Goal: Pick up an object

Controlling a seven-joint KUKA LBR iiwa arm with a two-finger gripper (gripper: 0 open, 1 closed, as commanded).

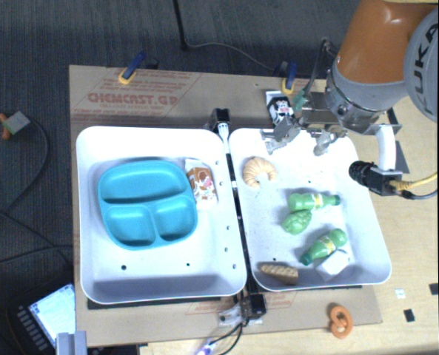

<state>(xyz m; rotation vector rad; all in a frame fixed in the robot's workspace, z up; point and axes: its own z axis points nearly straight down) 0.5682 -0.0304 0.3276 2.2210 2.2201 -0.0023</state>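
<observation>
Croissant (259,171) lies below spread, empty fingers (280,135).

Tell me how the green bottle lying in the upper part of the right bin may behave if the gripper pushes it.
The green bottle lies on its side and looks round, so it would probably roll. Its surface seems smooth plastic, perhaps slippery. It touches a green lump, which may move with it.

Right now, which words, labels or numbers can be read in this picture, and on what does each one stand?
"CHEMCAST GP": red print on the cardboard sheet under the bins, blurred, so the reading is not certain.
"UK": letters on the arm, cut off at the picture edge.
Small packet beside the blue tray: print too small to read.
</observation>
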